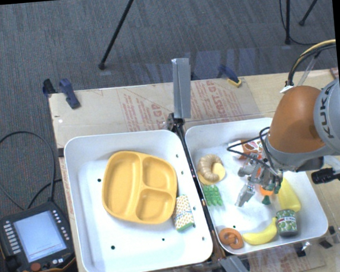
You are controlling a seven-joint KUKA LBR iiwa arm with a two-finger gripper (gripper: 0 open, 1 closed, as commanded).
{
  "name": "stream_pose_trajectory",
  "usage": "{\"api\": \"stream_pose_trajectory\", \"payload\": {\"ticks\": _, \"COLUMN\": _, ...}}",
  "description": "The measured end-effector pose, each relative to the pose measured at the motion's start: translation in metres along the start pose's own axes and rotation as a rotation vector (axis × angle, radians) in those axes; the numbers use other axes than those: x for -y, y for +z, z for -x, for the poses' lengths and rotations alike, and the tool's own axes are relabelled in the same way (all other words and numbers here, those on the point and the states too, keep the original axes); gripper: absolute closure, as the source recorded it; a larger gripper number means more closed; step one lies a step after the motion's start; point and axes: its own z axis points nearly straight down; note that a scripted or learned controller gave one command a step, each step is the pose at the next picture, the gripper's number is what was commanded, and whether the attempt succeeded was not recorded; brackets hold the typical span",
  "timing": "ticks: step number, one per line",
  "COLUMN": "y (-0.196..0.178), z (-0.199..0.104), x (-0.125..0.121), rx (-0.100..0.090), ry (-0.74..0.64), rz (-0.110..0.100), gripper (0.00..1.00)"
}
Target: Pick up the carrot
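While the grey arm [313,130] with its orange band reaches in from the right, its claw [260,188] hangs low over the right bin [241,132], among the toy foods. A small orange piece, which looks like the carrot [266,198], sits right at the tips of the claw with a bit of green beside it; whether it is truly pinched between the fingers or just lying under them, I cannot tell, and the wrist hides how wide the fingers stand. A grey metal part of the claw slants down to the left toward the bin floor.

Just right of the carrot lies a yellow pepper-like piece [289,196]. Below it stands a small green-labelled jar [287,223], touching the end of a banana [260,235] that curves along the bin's near side. A brown ring-shaped donut [231,236] lies in the near left corner. Farther up are a green ridged vegetable [211,195] and a pale croissant-like pastry [211,168]. A red and white packet [252,147] peeks out by the arm.

The left bin [86,170] holds a yellow divided plate [140,186] with a small patterned box [183,212] at its near right edge. Both bins rest on the table [114,111].
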Motion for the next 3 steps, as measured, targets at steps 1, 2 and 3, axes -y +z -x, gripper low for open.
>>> {"api": "stream_pose_trajectory", "payload": {"ticks": 1, "y": -0.001, "z": -0.074, "x": -0.014, "rx": 0.003, "ry": 0.092, "rz": 0.002, "gripper": 0.00}}
{"api": "stream_pose_trajectory", "payload": {"ticks": 2, "y": -0.064, "z": -0.014, "x": 0.021, "rx": 0.005, "ry": 0.173, "rz": 0.000, "gripper": 0.00}}
{"api": "stream_pose_trajectory", "payload": {"ticks": 3, "y": 0.004, "z": -0.017, "x": 0.031, "rx": -0.008, "ry": 0.117, "rz": -0.003, "gripper": 0.00}}
